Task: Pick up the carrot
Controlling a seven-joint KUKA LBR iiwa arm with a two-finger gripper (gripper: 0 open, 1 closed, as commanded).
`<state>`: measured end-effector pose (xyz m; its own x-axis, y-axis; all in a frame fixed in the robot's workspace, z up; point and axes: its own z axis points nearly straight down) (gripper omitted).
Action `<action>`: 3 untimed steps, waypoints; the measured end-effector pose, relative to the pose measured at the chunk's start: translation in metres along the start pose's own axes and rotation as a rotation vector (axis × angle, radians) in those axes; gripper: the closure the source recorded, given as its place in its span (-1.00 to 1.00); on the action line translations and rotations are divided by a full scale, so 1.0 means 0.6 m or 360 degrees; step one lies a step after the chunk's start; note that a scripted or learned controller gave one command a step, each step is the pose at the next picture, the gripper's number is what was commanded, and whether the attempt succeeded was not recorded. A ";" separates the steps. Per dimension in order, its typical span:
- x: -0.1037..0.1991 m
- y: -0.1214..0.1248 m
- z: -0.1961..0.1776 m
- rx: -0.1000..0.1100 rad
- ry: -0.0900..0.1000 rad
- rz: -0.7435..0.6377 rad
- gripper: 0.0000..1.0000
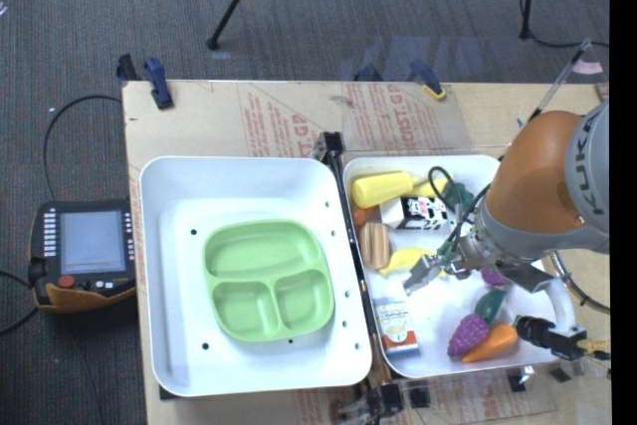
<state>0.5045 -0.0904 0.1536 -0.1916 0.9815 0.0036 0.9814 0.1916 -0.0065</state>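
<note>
The orange carrot (491, 343) lies near the front right corner of the right bin (468, 160), its tip pointing left, right beside a purple bunch of grapes (465, 334). My gripper (428, 271) hangs over the middle of the right bin, beside a yellow banana-like piece (401, 260). It is up and to the left of the carrot, well apart from it. The grey and orange arm (537, 179) covers the bin's right side. Nothing shows held at the gripper's tip.
The right bin also holds a yellow block (382, 187), a cow-patterned carton (424, 211), a bread roll (374, 244), a small carton (399, 326) and a green piece (491, 305). A green divided plate (269, 280) sits in the left bin (159, 214).
</note>
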 end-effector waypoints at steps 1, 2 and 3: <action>-0.108 -0.040 0.066 -0.0001 -0.0001 -0.0330 -1.00; -0.172 -0.074 0.108 -0.0025 -0.0008 -0.0563 -1.00; -0.173 -0.076 0.093 -0.0024 -0.0003 -0.0546 1.00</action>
<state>0.4792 -0.2008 0.0977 -0.5107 0.8598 0.0011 0.8597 0.5106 0.0097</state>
